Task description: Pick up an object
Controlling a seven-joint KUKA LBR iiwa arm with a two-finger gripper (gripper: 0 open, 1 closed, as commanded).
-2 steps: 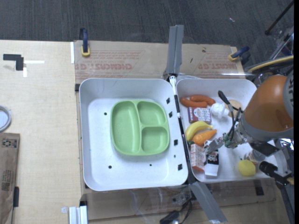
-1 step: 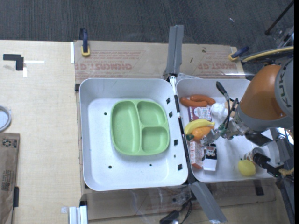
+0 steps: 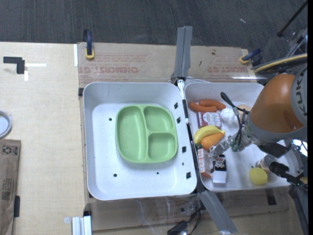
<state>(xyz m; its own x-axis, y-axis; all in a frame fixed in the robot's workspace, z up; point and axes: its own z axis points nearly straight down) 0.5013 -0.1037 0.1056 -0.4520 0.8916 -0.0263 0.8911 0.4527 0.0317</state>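
Camera view: the arm [image 3: 276, 106] is reaching in from the right and hanging over the right bin [image 3: 244, 182], its orange band covering that bin's far right part.
Gripper: the gripper [image 3: 226, 146] is sitting low near the middle of the right bin, just beside the orange piece [image 3: 211, 140] and above the small carton [image 3: 219, 166].
Grip state: it cannot be told from this slant.
Candidates: the banana [image 3: 208, 132] and the orange piece are lying touching near the bin's left wall; the sausage-like item [image 3: 207, 104] is lying toward the far left corner; the yellow fruit [image 3: 258, 176] is resting alone near the near right corner.
Left bin: the left bin [image 3: 95, 146] is carrying a green divided plate [image 3: 145, 133].
Judgement: the step is probably the descent onto one item.
Advice: the crowded left side is risking a two-item pinch, so centring over a single piece should help.
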